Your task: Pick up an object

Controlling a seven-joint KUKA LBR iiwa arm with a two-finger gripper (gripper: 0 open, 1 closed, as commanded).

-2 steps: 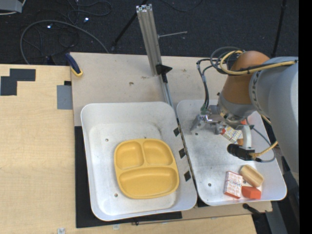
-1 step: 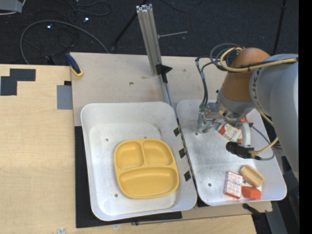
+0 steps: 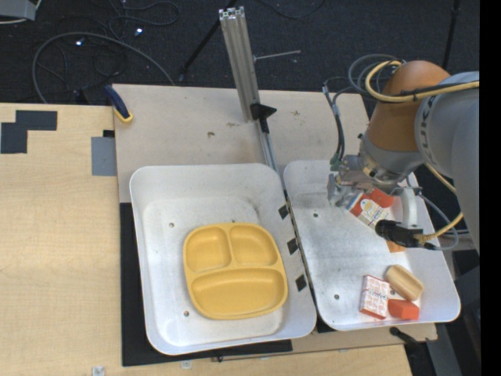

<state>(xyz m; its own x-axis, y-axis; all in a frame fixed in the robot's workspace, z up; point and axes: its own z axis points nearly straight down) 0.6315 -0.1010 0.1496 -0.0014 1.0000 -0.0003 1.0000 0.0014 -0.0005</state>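
Observation:
My gripper (image 3: 343, 193) hangs low over the far end of the right bin (image 3: 337, 249), beneath the grey arm with its orange band. Just to its right an orange and white carton (image 3: 371, 208) lies tilted, partly under the wrist. I cannot tell whether the gripper touches it. At the bin's near right corner sit a tan bun-shaped piece (image 3: 404, 281), a red and white box (image 3: 375, 296) and a small orange-red block (image 3: 404, 310).
The left bin (image 3: 156, 210) holds a yellow divided plate (image 3: 234, 270). A metal post (image 3: 241, 61) rises behind the two bins. The rims of the bins meet in the middle at black clips (image 3: 291, 245).

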